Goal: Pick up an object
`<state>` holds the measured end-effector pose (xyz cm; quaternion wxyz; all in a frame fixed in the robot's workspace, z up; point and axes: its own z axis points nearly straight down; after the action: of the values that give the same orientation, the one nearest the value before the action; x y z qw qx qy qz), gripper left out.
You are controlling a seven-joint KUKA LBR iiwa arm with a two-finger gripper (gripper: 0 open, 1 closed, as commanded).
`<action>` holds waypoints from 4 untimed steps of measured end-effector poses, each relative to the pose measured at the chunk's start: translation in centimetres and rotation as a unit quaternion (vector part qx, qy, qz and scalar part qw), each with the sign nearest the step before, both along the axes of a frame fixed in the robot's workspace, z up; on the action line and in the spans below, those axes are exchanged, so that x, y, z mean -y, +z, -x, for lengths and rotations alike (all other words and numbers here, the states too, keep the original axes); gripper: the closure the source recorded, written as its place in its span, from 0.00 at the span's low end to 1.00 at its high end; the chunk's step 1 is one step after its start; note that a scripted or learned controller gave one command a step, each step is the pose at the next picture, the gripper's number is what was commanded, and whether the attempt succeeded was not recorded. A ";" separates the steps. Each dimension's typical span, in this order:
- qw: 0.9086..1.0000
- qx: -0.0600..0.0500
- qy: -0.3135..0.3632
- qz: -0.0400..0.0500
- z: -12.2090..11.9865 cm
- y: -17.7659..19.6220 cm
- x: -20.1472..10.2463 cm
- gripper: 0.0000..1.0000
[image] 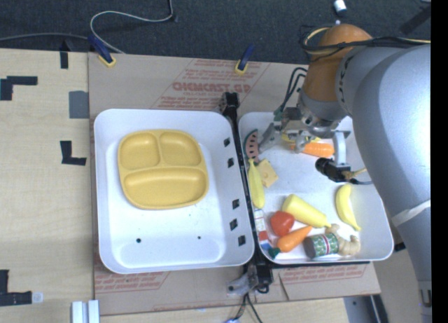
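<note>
white bins, arm bent over right bin

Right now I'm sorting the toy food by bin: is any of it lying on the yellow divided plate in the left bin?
No. The yellow divided plate is bare; the banana and tomato lie in the right bin.
</note>
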<state>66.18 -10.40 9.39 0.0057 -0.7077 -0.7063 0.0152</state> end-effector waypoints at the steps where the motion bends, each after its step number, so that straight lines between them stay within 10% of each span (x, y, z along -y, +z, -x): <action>1: 1.000 0.000 0.001 -0.003 0.0 0.9 -0.3 1.00; 2: 1.000 -0.001 0.000 0.000 0.0 0.9 0.0 0.00; 3: 1.000 0.015 0.001 -0.006 2.6 -0.9 1.5 0.00; 4: 1.000 0.016 0.002 -0.006 2.5 0.1 1.5 1.00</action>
<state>63.67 -11.87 9.53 -0.0011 -0.7065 -0.7077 -0.0002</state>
